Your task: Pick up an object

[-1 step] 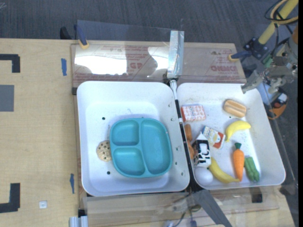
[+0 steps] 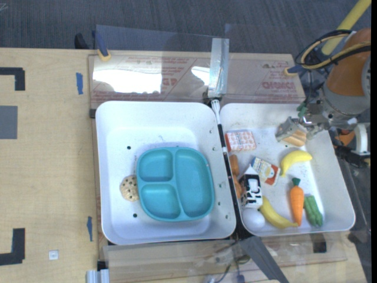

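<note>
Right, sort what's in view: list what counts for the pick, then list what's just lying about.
For the pick:
gripper, at the right bin's far edge
tan piece right beside it
small banana
carrot
large banana

Lying about:
teal divided plate in the left bin
cookie beside the plate

Bright, even light; glare on plexiglass

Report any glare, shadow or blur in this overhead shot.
Camera view: bright glare streaks the clear panel behind the left bin; lighting over both bins is even, shadows faint; the gripper over the right bin looks soft and blurred, while the teal tray and carrot stay sharp.
</note>
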Tool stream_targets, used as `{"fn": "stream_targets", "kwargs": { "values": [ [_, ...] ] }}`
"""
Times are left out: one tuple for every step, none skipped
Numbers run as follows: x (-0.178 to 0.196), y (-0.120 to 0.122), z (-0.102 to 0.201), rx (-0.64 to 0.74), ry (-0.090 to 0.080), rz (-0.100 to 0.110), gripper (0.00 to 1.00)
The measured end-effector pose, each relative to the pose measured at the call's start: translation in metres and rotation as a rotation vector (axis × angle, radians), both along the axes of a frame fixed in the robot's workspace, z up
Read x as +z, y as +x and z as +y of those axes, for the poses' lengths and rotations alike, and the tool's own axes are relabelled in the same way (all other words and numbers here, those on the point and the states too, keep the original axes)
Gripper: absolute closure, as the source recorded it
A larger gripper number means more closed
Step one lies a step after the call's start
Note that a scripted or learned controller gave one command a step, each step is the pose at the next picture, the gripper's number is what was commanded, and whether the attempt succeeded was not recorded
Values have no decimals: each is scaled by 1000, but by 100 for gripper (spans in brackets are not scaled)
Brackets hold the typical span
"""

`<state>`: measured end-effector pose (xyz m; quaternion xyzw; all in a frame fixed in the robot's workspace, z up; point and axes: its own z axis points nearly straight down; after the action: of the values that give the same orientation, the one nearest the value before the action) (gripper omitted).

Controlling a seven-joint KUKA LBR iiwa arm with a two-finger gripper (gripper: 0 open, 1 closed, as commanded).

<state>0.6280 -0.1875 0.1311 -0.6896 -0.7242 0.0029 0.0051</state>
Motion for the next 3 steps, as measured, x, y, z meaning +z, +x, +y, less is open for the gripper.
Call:
{"fn": "stream_targets", "kwargs": {
  "values": [
    [-44,17,-16,100,2,-17,0],
    [-18,24,-18,103,-9,-38,100],
    [65,43,60,6,-2,-24,100]
  ]
}}
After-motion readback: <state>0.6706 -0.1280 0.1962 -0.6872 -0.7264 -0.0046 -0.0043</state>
